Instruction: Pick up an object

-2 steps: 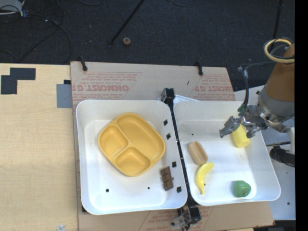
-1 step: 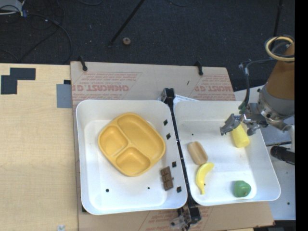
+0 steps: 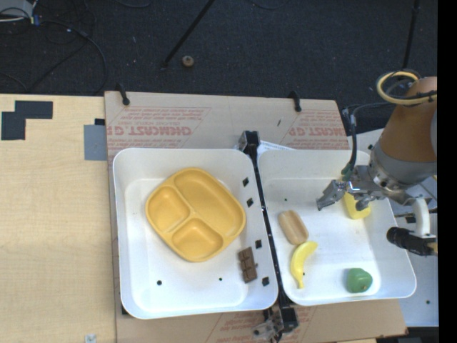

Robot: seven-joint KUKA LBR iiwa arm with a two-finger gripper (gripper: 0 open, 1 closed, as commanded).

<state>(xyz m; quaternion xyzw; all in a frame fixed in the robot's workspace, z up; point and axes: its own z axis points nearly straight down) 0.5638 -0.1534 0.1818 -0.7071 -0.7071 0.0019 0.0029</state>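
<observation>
1. Gripper (image 3: pixel 348 197) hung over the right bin (image 3: pixel 325 295), at its far right side, with the arm (image 3: pixel 408 138) rising above it toward the right edge. Its two fingers looked spread: one dark finger (image 3: pixel 330 195) pointed left and down, the other sat by a small yellow thing, and nothing lay clamped between them.

2. Left bin (image 3: pixel 136 291) held a yellow tray (image 3: pixel 195 213) with three wells, and a small brown bar (image 3: pixel 247 264) lay near the divider. Both sat well apart from the gripper, across the wall between the bins, so they were poor candidates.

3. Bun (image 3: pixel 293 226) lay in the right bin, left of the gripper and a little nearer the camera, its long axis running slantwise from upper left to lower right.

4. Banana (image 3: pixel 301 262) lay just below the bun, curved, its length running mostly up and down in the view.

5. Green thing (image 3: pixel 358 279) rested near the bin's front right corner, almost straight below the gripper in the view.

6. Small yellow thing (image 3: pixel 355 206) sat just beside the right finger, partly hidden by the wrist. It was the nearest object by far, so I judged a short drop would reach it; whether it stood inside the finger gap I could not tell.
</observation>
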